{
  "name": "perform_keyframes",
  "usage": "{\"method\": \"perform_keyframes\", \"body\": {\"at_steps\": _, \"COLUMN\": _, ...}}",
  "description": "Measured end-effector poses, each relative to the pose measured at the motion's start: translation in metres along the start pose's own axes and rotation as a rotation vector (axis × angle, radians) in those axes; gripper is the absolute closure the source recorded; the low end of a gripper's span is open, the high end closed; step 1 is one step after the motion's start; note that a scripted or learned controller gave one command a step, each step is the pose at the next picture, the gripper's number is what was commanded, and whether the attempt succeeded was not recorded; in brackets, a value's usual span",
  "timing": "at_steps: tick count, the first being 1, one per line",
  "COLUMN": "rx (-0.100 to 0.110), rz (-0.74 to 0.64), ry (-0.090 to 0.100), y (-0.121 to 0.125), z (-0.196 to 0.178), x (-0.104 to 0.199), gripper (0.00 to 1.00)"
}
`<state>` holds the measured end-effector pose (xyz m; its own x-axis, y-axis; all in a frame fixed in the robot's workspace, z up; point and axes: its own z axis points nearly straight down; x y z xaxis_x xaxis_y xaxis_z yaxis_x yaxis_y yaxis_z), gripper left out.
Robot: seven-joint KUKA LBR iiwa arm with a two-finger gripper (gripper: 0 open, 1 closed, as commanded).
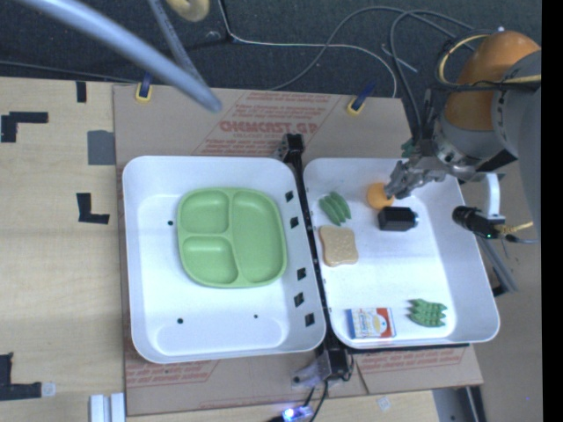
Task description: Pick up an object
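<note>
In the right bin [457, 271] lie a green leafy piece [334, 207], a tan slice of bread [339, 246], an orange ball [378, 195], a black block [397, 219], a small white box with red and blue print [369, 323] and a green bumpy piece [427, 313]. My gripper [403, 179] hangs over the bin's upper right part, its tips just right of the orange ball and above the black block. Nothing shows between the tips.
The left bin [145, 262] holds a green divided plate [233, 237]. A black divider strip [303, 236] runs between the bins. Cables [352, 33] trail across the dark surface behind the bench. The arm's orange band [488, 69] stands at the upper right.
</note>
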<state>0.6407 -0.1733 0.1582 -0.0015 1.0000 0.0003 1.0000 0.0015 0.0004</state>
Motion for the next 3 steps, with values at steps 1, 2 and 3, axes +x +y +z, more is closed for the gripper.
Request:
{"method": "perform_keyframes", "body": {"at_steps": 1, "rx": -0.002, "rz": 0.000, "ry": -0.001, "y": -0.001, "z": -0.043, "x": -0.002, "gripper": 1.00}}
{"method": "perform_keyframes", "body": {"at_steps": 2, "rx": -0.003, "rz": -0.001, "ry": -0.001, "y": -0.004, "z": -0.098, "x": 0.009, "gripper": 1.00}}
{"method": "perform_keyframes", "body": {"at_steps": 3, "rx": 0.000, "rz": 0.000, "ry": 0.000, "y": -0.003, "z": -0.109, "x": 0.009, "gripper": 1.00}}
